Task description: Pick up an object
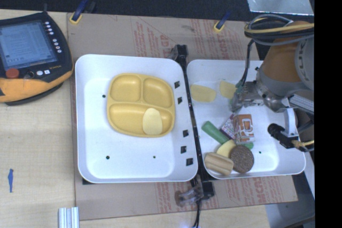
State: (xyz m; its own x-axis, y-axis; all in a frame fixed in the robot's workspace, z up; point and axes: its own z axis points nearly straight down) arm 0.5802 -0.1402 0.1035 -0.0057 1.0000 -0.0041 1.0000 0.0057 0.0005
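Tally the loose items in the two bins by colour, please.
Pale yellow: 4, one on the yellow tray at, three in the right bin at
Green: 1
Red and white packet: 1
Brown disc: 1
Tan roll: 1
Total: 8

You have the yellow divided plastic tray [141, 103] in the shallow white left bin [91, 115], a pale oval piece [152, 121] lying in it. In the shallow white right bin [278, 165] (near its front edge) the round brown disc [241, 159] touches the tan wooden cylinder [218, 163].
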